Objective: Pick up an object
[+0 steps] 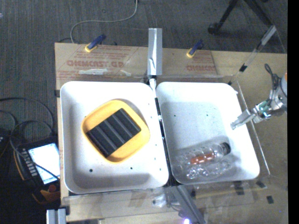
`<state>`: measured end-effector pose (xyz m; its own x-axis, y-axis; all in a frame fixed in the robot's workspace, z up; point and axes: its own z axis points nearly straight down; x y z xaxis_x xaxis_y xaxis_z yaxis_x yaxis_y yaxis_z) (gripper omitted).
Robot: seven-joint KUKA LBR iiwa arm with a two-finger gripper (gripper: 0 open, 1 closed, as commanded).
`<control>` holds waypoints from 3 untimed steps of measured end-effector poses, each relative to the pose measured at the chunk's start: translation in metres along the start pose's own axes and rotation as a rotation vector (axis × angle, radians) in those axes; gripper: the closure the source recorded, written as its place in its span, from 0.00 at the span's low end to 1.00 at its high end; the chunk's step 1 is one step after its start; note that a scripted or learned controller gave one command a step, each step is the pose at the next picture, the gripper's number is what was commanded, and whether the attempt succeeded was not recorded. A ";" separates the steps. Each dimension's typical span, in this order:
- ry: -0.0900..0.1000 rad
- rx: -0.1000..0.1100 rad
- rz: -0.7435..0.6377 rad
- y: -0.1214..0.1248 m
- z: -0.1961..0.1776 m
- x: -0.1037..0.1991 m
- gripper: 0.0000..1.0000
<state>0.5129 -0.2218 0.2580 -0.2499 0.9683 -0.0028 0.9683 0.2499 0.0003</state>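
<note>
A clear plastic bottle [206, 159] lies on its side at the near end of the right bin [201, 99]; the gripper [243, 119], whose state I cannot tell, hovers over that bin's right rim, and the slick, crumpled bottle could slip or roll away.

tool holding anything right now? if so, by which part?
Nothing held. The tool is at the right bin's right rim, apart from the clear bottle lying in that bin.

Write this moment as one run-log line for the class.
gripper: over right bin's right rim, holding nothing | clear plastic bottle: lying in right bin, front | yellow tray: left bin | pick: not yet done
</note>
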 end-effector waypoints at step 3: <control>-0.001 0.002 -0.133 0.072 0.164 0.078 0.00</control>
